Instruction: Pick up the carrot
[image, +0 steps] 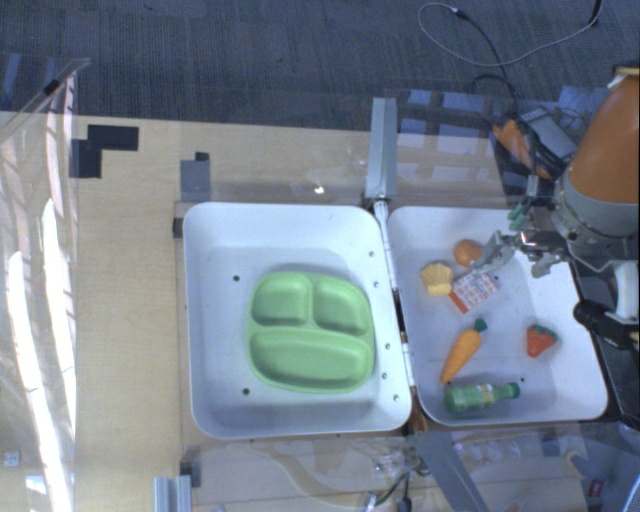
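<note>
Camera view: gripper (497, 250) (open or clenched, I cannot tell) should descend squarely across the carrot (461, 352), avoiding the bottle (481, 396).

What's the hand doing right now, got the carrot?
Hand: open or closed cannot be told; it sits over the right bin, holding nothing visible. Carrot lies on the bin floor, apart from it.

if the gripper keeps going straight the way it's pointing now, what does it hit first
Probably the small red and white packet: the gripper points down and left toward it, with the carrot farther along. Its height above the bin is unclear.
</note>
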